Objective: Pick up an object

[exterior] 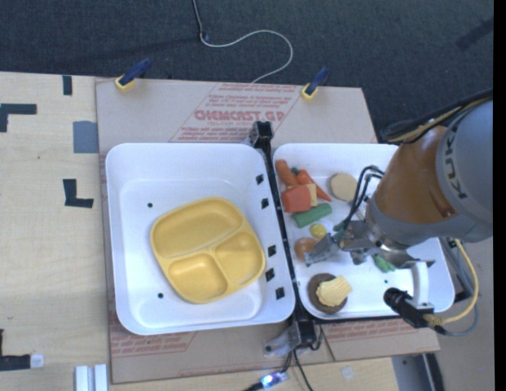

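The right white bin (363, 155) holds several toy foods. Red and orange pieces (295, 192) lie at its far left, with a green piece (312, 214) just below them. A beige round piece (344, 186) sits near the bin's middle. My gripper (324, 247) is low in the bin, pointing left, beside a small yellow piece (319, 231) and an orange round piece (305, 244). A brown piece with a yellow top (328, 292) lies at the bin's near edge, below the gripper. The arm's orange band (407, 190) hides part of the bin.
The left white bin (130, 169) holds a yellow divided plate (207, 248). A black divider (273, 210) runs between the two bins. A green scrap (385, 261) peeks out under the wrist. Both bins rest on a cardboard sheet (228, 112).
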